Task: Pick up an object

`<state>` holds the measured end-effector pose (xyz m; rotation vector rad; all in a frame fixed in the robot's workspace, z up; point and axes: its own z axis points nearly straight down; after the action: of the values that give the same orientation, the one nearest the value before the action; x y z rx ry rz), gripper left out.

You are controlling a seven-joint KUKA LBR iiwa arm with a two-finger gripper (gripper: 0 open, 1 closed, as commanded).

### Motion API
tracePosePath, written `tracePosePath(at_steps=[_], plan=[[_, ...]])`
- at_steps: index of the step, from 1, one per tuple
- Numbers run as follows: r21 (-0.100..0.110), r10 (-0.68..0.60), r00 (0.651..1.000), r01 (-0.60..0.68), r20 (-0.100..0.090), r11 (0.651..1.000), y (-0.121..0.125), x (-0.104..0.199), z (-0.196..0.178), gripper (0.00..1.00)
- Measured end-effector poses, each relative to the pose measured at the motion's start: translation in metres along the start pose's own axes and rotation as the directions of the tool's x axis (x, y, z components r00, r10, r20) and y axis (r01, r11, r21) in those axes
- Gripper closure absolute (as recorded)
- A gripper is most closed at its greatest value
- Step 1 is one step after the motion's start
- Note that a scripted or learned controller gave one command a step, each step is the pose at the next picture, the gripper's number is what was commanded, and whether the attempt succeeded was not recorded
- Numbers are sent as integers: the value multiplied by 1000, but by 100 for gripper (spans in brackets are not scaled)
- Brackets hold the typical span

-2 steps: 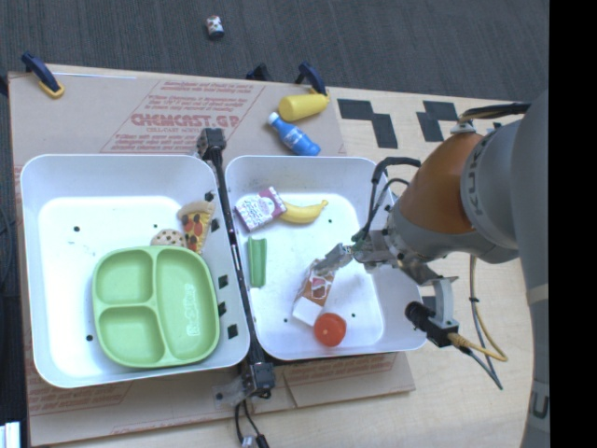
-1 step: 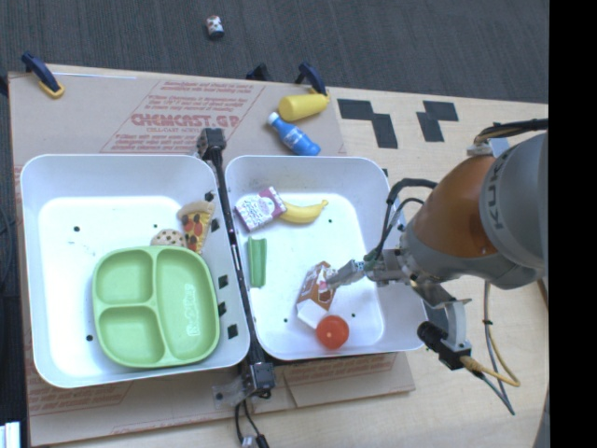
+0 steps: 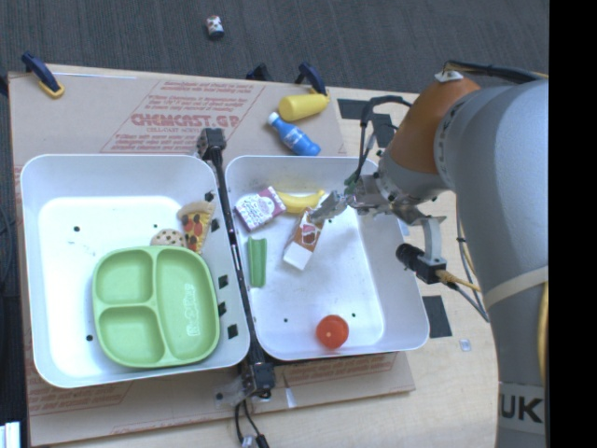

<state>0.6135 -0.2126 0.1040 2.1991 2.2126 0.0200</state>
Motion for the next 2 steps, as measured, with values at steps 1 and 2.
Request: tracePosePath(at_steps=[1,2], plan=[[29,0,1000,0,-7,1000,-96,2,5,0],[29,-4,1000,4,-8,1000,-95,2,-6,100]])
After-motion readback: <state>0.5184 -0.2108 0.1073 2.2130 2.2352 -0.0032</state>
